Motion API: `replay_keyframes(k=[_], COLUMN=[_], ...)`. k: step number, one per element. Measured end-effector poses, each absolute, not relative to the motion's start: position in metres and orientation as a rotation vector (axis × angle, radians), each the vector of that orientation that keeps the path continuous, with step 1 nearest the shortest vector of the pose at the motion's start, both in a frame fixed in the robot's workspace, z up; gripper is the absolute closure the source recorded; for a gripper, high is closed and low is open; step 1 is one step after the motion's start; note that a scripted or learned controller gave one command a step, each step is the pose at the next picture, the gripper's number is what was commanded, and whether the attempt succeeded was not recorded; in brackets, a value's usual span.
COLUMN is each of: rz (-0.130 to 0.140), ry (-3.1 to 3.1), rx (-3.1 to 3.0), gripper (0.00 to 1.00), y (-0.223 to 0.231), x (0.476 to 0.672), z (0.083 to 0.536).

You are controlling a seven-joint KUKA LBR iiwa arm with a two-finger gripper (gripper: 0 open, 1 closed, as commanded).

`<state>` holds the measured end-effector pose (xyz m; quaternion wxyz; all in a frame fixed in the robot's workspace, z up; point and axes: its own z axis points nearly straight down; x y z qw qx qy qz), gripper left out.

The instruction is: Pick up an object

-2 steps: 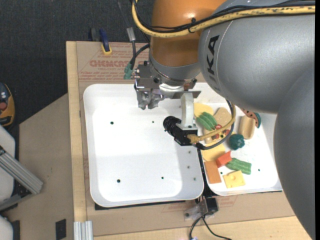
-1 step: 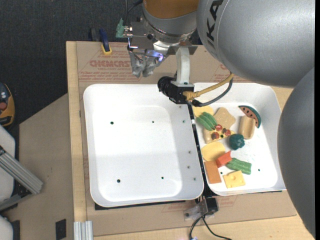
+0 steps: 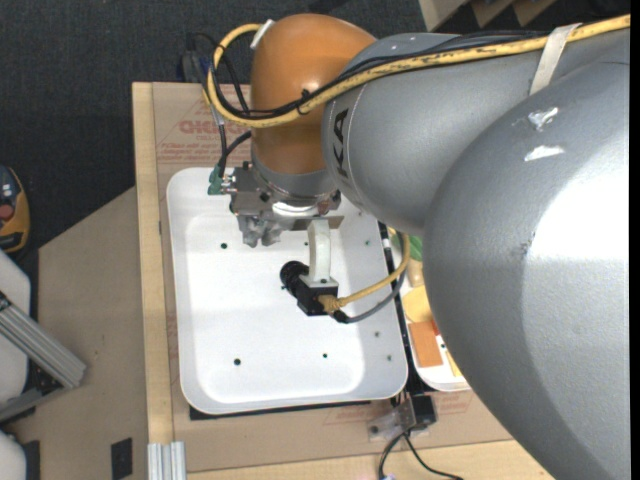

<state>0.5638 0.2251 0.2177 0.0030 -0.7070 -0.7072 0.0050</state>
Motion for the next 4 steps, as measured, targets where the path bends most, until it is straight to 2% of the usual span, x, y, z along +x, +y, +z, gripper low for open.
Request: replay_keyframes(k=[1, 2, 3, 4], rz=[-0.007, -0.03, -0.011, 0.023], ry=[-2.222, -2.232, -2.224, -2.22], rx=[-2.226, -2.222, -2.223, -2.213], gripper=[1.0, 1.0, 1.0, 1.0], y=[0.199, 0.226, 0.206, 0.225], x=[0.583, 0.576, 0.545, 0.509], z=[0.303, 0.502, 0.538, 0.406])
